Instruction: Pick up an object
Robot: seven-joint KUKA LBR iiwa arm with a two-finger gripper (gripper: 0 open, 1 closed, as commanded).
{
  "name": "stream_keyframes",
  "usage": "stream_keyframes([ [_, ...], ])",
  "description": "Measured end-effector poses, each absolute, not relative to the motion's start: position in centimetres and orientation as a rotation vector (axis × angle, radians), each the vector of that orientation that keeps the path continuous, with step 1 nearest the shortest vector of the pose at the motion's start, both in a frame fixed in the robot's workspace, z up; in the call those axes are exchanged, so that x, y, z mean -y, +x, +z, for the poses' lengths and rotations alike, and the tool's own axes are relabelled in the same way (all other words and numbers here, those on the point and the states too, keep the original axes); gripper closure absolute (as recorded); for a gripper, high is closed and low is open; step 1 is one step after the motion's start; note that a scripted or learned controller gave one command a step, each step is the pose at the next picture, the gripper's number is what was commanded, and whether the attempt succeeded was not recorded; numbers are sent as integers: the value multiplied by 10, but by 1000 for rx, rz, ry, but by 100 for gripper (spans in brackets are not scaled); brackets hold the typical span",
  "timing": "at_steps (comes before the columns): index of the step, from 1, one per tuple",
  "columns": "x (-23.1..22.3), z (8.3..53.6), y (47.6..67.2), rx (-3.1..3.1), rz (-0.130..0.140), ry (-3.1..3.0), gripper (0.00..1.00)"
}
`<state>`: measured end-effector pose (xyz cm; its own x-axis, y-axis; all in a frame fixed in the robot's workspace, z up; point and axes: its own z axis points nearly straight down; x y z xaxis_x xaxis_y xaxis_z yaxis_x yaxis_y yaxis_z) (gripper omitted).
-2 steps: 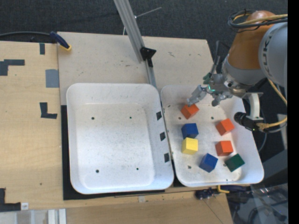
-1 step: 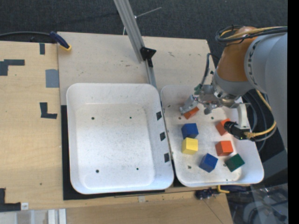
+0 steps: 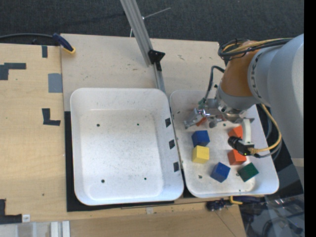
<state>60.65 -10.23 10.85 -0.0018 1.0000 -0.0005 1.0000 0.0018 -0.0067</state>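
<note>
Arm reaches in from the right over the right bin. Gripper sits low near the bin's upper left, just above a blue cube; whether it is clamped or apart cannot be told. Yellow cube, second blue cube, green cube, orange blocks lie close by. Left bin alongside.

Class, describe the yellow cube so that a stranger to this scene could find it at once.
Start at the right-hand white bin, the one holding the blocks. Along its left side, the yellow cube sits directly below a blue cube and up-left of another blue cube. It is the bin's single yellow block.
</note>
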Motion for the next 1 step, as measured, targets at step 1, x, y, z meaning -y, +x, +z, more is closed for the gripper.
stream_keyframes([
  [1, 102, 90, 606, 2222, 6, -2218, 0],
])
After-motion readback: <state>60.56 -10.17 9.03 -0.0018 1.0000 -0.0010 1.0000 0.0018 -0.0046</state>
